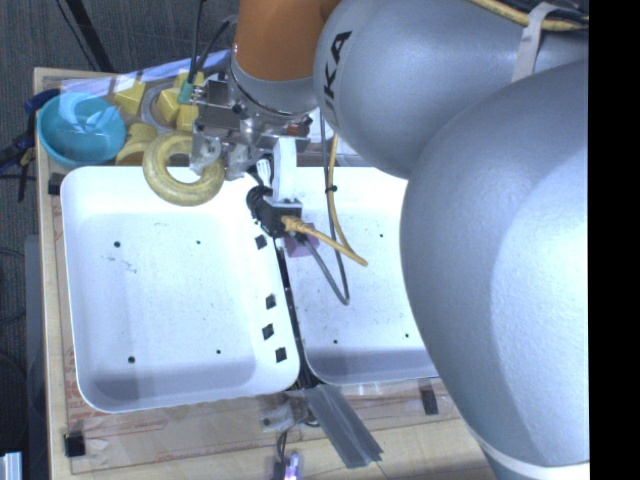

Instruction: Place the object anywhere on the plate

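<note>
The grey arm (480, 168) is the biggest thing here, its bulk looming over the right bin (370, 318) because it reaches in from that side. Its orange band (280, 18) sits just above the claw (213, 158). The claw hangs at the far rim of the left bin (160, 298), whose white floor spreads below and to the near side of it, while the right bin lies past the shared wall on the arm's side. Both bins rest on the surface (52, 298).

The yellow ring (183, 194), which I judge to be the task's object, lies right against the claw on its outward side, propped on the left bin's far rim. The claw's metal body overlaps the ring's edge, so it cannot be told whether the claw is apart, together, or clamped on the ring. It may be a grasp, or the ring may merely be leaning there.

The blue dish (80, 128), likely the plate meant, sits beyond the bin's far corner, well apart from the claw and further outward than the ring. The ring is therefore not on it yet, and a short carry over the rim would be needed.

Yellow blocks (135, 98) crowd between dish and claw and could get in the way. A yellow cable (335, 243) trails loose behind the claw into the right bin
</note>
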Available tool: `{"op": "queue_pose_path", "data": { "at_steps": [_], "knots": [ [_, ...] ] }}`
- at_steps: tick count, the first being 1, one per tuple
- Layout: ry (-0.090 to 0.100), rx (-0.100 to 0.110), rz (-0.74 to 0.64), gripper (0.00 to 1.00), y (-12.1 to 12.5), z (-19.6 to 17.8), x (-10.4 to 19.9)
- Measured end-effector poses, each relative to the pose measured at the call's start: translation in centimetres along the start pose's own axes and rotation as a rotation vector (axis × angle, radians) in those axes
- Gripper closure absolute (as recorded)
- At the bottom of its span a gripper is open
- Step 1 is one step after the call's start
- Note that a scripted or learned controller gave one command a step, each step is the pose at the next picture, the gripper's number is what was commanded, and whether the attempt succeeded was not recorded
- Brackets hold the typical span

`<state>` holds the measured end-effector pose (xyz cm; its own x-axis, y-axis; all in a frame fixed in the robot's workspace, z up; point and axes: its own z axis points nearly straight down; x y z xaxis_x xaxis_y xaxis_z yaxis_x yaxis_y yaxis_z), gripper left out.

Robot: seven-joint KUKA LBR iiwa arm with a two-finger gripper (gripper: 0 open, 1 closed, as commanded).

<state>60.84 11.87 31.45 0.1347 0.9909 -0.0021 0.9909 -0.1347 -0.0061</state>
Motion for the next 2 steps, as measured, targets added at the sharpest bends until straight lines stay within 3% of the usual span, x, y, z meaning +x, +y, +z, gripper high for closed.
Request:
{"op": "queue_pose_path", "data": {
  "at_steps": [1,2],
  "knots": [
    [0.0,-0.002,-0.112,1.0,3.2,0.0,5.0],
    [0.001,-0.003,-0.143,1.0,-3.6,0.4,3.4]
  ]
}}
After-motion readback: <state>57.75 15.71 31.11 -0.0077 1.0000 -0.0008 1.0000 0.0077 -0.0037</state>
